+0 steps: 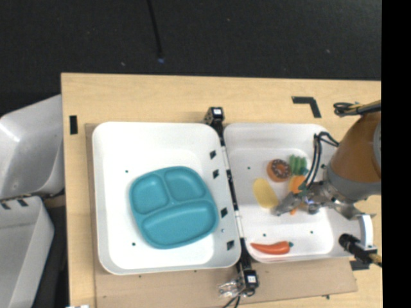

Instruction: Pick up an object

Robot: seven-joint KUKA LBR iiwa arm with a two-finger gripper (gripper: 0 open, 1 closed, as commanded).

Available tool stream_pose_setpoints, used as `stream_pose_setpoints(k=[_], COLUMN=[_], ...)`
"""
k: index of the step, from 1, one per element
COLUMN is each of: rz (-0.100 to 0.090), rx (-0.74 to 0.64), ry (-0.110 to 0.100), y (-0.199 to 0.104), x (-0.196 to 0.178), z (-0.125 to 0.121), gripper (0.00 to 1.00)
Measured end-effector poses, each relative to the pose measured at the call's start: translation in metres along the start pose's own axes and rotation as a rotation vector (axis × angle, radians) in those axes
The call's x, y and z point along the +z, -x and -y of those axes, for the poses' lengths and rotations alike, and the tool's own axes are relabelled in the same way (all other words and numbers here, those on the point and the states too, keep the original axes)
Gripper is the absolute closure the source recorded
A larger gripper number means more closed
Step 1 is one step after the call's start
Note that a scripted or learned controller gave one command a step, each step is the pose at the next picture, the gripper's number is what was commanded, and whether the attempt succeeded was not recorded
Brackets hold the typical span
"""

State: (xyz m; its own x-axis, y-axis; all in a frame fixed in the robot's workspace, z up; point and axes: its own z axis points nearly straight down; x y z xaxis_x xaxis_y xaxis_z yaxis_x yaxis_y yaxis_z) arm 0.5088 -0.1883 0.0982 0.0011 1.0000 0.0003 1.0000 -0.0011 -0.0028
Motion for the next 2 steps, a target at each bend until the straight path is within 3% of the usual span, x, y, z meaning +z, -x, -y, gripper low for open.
stream_pose_setpoints(k=[1,2], rz=[0.002,0.003], rx=[0.005,-0.004], ry=[0.006,0.008], y=[0.001,0.004], x=[-0.013,-0.058], z=[-0.001,-0.007], gripper=[1.0,1.0])
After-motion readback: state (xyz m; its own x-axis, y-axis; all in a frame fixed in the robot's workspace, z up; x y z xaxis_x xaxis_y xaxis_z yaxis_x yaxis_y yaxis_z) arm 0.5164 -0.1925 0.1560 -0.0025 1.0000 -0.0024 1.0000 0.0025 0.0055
